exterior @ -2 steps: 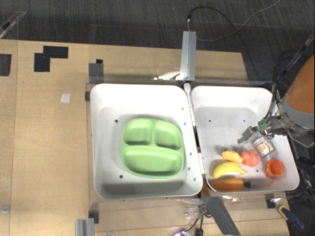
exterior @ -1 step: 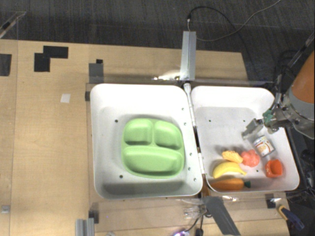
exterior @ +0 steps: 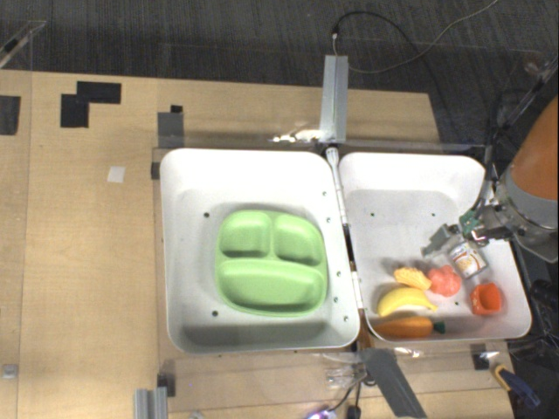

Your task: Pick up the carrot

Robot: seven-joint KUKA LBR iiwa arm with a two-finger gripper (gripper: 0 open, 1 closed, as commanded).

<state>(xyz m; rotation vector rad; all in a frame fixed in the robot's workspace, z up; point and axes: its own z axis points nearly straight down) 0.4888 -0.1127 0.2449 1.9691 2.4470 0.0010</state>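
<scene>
Carrot (exterior: 409,326) lay at the near wall of the right bin (exterior: 410,182), lengthwise along that wall, with its dark green stub end pointing right. I found the gripper (exterior: 454,241) poised above the bin's right half, well apart from the carrot; whether it was spread or pressed together I could not tell, and I saw nothing held in it. Just below it sat a small white item (exterior: 470,261), too blurred to identify. Next outward were a pink piece (exterior: 445,281), an orange-yellow piece (exterior: 411,278) and a red-orange cup-like piece (exterior: 486,298). A banana (exterior: 404,301) lay touching the carrot's upper side. The left bin (exterior: 188,199) held a green divided tray (exterior: 271,260).

I judged the carrot a toy: smooth, tapered, probably light, stiff plastic, and so likely slippery. I would take it across its thick middle, though the wall on one side and the banana on the other left little room. All pieces looked glossy and rounded; both bins were matte white with rounded corners.
</scene>
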